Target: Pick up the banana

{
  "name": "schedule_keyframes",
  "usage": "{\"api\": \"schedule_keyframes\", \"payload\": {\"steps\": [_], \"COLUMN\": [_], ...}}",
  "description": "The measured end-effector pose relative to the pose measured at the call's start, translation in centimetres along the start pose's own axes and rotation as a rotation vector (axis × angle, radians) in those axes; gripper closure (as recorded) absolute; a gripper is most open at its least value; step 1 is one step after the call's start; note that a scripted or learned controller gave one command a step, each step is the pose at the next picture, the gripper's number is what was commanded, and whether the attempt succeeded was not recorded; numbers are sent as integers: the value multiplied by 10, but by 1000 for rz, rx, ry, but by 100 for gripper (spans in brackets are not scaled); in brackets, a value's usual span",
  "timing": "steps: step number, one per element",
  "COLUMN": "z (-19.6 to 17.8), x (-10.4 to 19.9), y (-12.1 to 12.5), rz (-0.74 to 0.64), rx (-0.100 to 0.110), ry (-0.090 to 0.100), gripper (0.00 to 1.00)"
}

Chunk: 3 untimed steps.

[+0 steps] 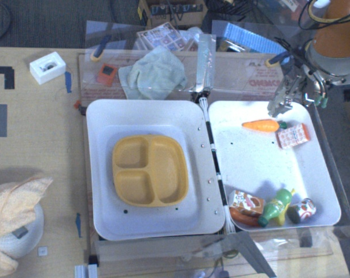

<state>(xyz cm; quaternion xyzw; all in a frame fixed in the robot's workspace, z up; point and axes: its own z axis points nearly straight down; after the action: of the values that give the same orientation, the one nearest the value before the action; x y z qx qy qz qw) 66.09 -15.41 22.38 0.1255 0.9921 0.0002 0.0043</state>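
Grey metal gripper hangs at the far edge of the right white bin, just above the orange toy carrot; open or closed, you cannot tell. Banana: not plainly identifiable. Likeliest spot is the near-corner clutter, where a yellow-tipped green bottle lies wedged among packets, probably slid against the wall. Gripper sits well apart from it.

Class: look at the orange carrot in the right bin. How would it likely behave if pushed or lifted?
The carrot looks rounded and tapered, so a sideways push would probably make it roll or pivot. Its smooth, even orange suggests a plastic toy, likely stiff and light. It lies flat on the floor of the right bin, so there is little tipping risk.
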Motion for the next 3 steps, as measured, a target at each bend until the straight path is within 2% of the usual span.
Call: {"api": "schedule_keyframes", "payload": {"steps": [1, 2, 3], "z": [1, 11, -8], "x": [0, -17, -25], "y": [-38, -33, -64], "rz": [-545, -748, -1030], "rx": [-1, 0, 0], "ry": [-1, -4, -5], "gripper": [100, 100, 100]}}
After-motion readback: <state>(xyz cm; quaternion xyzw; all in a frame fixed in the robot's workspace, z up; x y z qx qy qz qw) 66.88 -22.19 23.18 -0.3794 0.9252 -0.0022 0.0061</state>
